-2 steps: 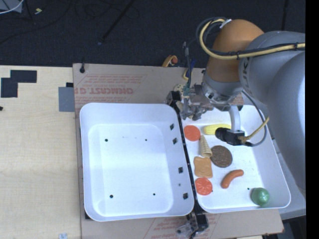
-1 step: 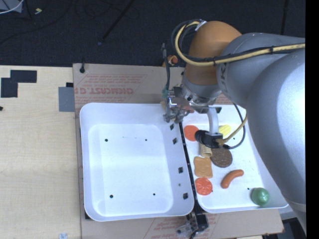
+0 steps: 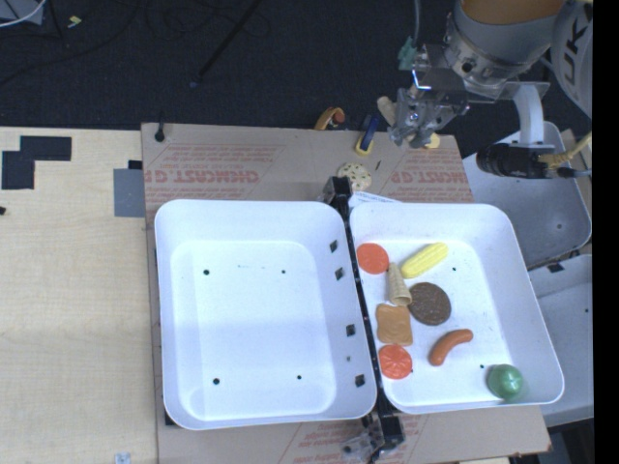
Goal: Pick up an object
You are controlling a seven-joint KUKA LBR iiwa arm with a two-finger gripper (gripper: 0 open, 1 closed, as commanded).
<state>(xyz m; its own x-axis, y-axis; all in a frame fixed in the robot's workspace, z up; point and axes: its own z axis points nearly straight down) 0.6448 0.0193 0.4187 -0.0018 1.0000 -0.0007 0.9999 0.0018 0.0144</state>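
Approach step: my gripper (image 3: 422, 129) hangs above the counter behind the right bin (image 3: 527, 288), nothing held (jaws' opening I cannot tell). Candidate: corn (image 3: 425, 258) in that bin's far half, long axis slanting up to the right. Next I'd descend, closing across its width.

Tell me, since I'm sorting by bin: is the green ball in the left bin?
No, the green ball lies in the near right corner of the right bin, beside the sausage.
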